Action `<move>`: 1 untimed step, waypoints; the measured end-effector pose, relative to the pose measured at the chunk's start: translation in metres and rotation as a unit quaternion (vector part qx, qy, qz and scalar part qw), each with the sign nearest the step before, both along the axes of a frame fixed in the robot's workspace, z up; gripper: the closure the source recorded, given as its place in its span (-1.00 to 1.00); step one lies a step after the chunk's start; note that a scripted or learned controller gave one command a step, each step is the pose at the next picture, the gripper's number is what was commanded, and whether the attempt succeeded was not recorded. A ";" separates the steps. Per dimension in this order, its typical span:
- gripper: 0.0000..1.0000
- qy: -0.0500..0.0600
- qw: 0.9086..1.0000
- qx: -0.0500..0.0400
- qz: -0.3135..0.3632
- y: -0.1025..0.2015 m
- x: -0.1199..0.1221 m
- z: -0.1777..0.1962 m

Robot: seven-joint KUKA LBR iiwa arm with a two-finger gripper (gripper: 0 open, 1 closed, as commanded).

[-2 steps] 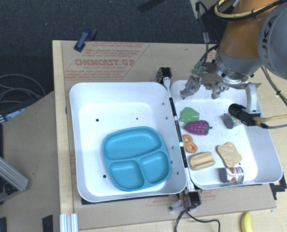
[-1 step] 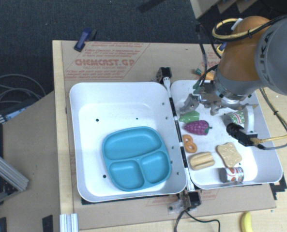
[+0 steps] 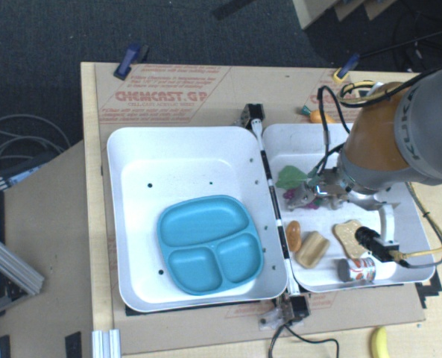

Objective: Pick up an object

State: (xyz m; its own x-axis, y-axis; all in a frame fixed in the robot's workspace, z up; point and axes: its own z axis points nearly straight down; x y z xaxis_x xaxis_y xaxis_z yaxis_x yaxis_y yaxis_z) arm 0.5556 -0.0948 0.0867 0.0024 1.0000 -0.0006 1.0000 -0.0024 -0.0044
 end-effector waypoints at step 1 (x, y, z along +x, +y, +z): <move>-1.00 -0.003 1.000 0.000 0.001 -0.008 0.041 -0.002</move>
